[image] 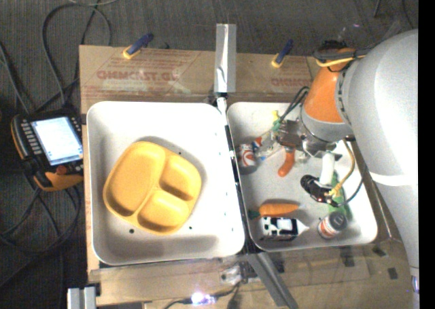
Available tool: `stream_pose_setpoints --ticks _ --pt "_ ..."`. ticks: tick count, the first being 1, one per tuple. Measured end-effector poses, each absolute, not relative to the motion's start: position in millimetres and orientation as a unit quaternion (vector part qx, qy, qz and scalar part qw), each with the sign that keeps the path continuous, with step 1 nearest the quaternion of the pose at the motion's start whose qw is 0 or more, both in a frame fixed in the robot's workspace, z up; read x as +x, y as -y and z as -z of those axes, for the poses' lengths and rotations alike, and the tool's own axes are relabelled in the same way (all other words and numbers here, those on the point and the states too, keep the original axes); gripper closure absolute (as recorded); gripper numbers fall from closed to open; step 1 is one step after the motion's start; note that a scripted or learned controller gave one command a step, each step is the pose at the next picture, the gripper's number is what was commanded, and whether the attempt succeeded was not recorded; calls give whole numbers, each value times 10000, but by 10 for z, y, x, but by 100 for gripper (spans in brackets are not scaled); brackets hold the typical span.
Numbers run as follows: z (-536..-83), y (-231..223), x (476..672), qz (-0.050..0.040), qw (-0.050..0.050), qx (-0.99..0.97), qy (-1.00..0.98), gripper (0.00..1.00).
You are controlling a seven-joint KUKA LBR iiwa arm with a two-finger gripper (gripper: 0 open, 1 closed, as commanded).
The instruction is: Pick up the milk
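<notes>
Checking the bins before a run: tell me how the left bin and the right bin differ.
The left bin holds one big yellow tray; the right bin holds several small items, among them a carrot and a carton. The arm reaches into the right bin, not the left. Both are shallow and white.

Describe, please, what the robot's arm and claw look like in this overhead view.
The arm is a bulky, rounded, light grey body with an orange band above the wrist. Below the band sits a grey metallic wrist section, and thin cables, some green, loop around it. The claw is small and dark metallic, too cluttered with wiring to make out in detail.
</notes>
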State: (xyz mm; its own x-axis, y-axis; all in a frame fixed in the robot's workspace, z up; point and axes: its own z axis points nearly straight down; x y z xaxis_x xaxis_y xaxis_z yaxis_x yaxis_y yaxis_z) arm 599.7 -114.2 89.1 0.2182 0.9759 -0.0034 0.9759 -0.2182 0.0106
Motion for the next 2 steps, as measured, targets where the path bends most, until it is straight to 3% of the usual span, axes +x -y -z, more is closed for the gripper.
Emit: stream_pose_setpoints --ticks 1,2 --pt "-1485 1565 5056 26 -6 7809 -6246 0" --pt "-894 1027 4854 -15 47 8164 -5775 0"
